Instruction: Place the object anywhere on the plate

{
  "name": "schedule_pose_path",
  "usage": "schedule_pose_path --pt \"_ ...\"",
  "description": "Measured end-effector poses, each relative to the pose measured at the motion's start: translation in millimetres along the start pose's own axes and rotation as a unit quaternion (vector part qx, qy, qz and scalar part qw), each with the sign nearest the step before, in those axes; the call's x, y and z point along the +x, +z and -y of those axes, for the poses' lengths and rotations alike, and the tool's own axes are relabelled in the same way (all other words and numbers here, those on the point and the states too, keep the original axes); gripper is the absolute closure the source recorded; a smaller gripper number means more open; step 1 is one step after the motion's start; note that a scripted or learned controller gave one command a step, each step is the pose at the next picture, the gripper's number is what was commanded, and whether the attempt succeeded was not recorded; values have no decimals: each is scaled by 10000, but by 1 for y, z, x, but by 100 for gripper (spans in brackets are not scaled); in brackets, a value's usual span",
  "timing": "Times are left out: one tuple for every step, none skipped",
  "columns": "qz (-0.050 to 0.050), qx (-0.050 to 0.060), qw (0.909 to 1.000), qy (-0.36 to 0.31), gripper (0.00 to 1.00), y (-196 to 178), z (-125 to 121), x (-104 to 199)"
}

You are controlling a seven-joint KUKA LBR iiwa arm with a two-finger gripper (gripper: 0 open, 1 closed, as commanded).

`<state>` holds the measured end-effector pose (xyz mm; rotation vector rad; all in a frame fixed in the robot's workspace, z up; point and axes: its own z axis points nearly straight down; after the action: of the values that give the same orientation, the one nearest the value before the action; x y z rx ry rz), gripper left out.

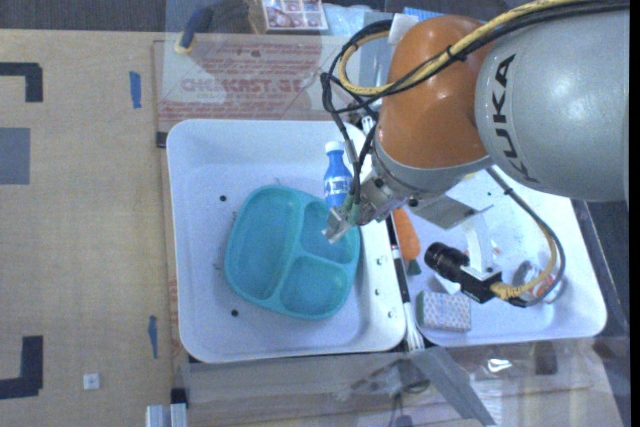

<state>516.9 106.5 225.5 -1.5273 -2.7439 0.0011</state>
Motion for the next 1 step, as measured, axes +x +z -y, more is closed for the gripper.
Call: schedule_pose_path --pt "1 -2 10000 -1 0 0 0 0"
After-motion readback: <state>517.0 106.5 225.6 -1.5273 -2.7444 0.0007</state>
